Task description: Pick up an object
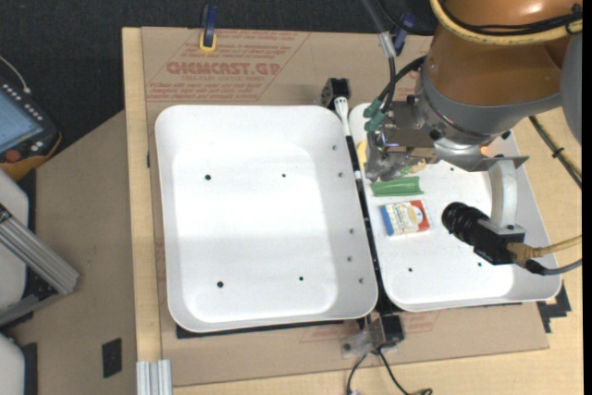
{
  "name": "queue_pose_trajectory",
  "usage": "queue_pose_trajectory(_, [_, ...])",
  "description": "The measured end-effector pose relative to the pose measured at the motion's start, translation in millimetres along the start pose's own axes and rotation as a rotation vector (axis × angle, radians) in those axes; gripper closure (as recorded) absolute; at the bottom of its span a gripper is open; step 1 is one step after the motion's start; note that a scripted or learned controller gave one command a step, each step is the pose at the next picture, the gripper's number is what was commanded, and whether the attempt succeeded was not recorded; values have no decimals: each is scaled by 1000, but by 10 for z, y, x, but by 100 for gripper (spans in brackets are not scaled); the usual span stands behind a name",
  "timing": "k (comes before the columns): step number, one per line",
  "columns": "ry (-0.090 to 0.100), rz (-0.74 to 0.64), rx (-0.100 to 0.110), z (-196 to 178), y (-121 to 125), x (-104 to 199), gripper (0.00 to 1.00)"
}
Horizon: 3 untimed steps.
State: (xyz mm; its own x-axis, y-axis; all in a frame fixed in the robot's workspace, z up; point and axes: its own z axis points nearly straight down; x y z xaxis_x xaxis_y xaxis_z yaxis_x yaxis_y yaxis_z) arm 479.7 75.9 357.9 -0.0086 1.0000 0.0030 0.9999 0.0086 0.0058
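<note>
Hanging low over the upper left corner of the shallow white plastic bin on the right (444,291), the metal fingers (384,164) are a shiny tangle; how far they part, or whether they hold anything, I cannot tell. Just below them lies a flat green rectangular strip (398,187), and below that a small white packet printed blue and red (405,217), both near the bin's left wall. The lower right floor lies bare. The glossy, round-cornered white bin on the left (250,217) touches it. Both sit on a brown cardboard sheet with red lettering (231,60) over the pale counter (97,199).
</note>
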Motion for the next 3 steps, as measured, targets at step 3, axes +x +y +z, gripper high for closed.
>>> queue_pose_trajectory(3, [-4, 13, 14, 504, -24, -935, 100])
